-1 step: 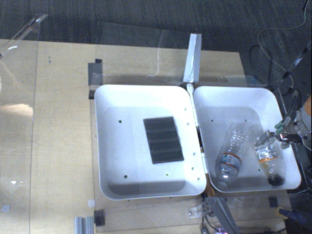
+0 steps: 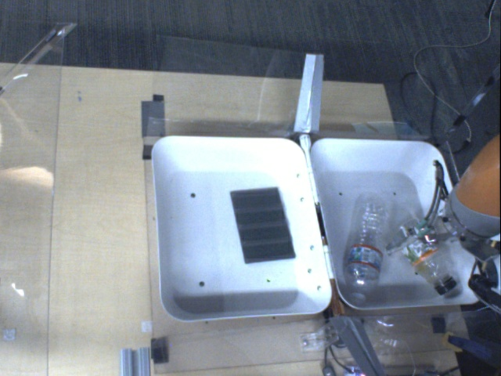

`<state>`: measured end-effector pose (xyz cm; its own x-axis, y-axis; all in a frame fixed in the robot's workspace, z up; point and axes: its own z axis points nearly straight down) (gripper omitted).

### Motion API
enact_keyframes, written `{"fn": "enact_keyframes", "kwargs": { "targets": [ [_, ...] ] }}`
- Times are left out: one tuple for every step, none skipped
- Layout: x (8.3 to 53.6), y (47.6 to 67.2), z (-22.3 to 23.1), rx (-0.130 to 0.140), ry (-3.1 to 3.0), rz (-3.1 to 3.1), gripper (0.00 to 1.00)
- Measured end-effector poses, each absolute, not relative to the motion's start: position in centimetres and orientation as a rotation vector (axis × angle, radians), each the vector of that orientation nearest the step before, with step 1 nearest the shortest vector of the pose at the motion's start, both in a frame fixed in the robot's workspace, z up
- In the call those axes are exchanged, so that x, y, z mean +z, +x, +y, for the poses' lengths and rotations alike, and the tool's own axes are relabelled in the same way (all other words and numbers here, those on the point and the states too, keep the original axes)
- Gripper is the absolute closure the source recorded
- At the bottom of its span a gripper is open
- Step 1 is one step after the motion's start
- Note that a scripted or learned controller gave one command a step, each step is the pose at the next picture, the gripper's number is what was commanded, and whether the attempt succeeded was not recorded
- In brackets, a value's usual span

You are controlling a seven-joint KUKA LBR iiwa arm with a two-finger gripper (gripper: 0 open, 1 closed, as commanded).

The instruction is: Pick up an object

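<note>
Camera view: the arm [image 2: 479,190] reaches into the right bin [image 2: 368,159], its gripper [image 2: 423,245] low beside a clear bottle [image 2: 366,245] lying there; whether its jaws are spread cannot be told. A dark block [image 2: 262,224] sits in the left bin [image 2: 180,210]. Approach step, apparently; next, centre over the bottle and close.

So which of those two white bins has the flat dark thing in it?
The left bin, farther from the arm. A ridged black slab lies in it; the right bin holds a clear plastic bottle.

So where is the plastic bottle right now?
The plastic bottle lies in the right bin, near its left wall, with the gripper just to its right.
</note>
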<state>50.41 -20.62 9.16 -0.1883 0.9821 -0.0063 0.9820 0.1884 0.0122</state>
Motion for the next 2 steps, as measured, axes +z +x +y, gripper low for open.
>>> {"fn": "enact_keyframes", "kwargs": {
  "targets": [
    [10.5, 50.7, -20.6, 0.016, 1.989, 2.406, 1.0],
    [20.6, 58.3, -14.7, 0.005, 2.253, 2.184, 1.0]
  ]
}}
